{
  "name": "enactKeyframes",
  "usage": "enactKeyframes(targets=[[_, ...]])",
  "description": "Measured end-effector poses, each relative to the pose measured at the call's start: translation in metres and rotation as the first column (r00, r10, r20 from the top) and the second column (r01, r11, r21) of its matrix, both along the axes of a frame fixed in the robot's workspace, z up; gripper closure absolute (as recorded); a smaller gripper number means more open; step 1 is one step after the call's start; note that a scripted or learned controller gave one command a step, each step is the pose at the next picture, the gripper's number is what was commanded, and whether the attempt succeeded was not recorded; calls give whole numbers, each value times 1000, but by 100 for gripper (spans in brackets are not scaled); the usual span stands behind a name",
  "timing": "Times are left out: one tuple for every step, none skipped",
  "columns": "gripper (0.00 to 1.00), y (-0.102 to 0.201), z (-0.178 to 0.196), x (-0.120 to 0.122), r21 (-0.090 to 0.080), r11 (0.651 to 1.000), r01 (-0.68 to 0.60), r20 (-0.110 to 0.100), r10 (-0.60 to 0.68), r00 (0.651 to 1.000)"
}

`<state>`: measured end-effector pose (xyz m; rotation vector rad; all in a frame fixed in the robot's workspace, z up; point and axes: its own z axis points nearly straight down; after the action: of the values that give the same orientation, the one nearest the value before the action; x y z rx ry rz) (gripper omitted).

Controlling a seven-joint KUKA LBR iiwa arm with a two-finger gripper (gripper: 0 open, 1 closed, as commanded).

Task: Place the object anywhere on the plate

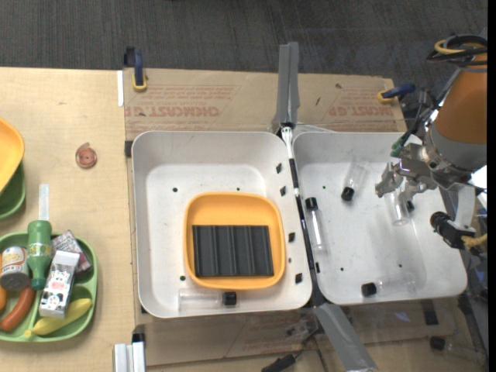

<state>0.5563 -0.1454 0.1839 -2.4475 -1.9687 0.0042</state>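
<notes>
- Presently, left bin [155, 169]: holds an orange plate [232, 208] with a dark ribbed insert [232, 252] lying flat on it. Nothing else rests on the plate.
- Left bin, front edge: a clear tube with a black cap [205, 299] lies just in front of the plate, off it.
- Right bin [372, 262]: several clear tubes with black caps. One [351, 183] lies near the back, one [313, 222] along the left wall, one [385, 287] near the front edge.
- Gripper [401, 194]: over the right side of the right bin, pointing down. A clear tube-like shape [400, 210] shows at its tip; whether the claw is closed on it or merely above it cannot be told, as clear plastic on white blurs the outline.
- Task's object: judged to be that clear tube at the gripper's tip, in the right bin, well apart from the plate.
- Progress: early. No delivery made; a secure hold, the carry across the divider [298, 208] and the release onto the plate all remain.
- Bench, far left: a green tray of toy food [46, 285].
</notes>
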Motion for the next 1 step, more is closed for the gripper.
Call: enactKeyframes(targets=[[100, 30, 78, -3, 0, 998, -56, 0, 56, 998]])
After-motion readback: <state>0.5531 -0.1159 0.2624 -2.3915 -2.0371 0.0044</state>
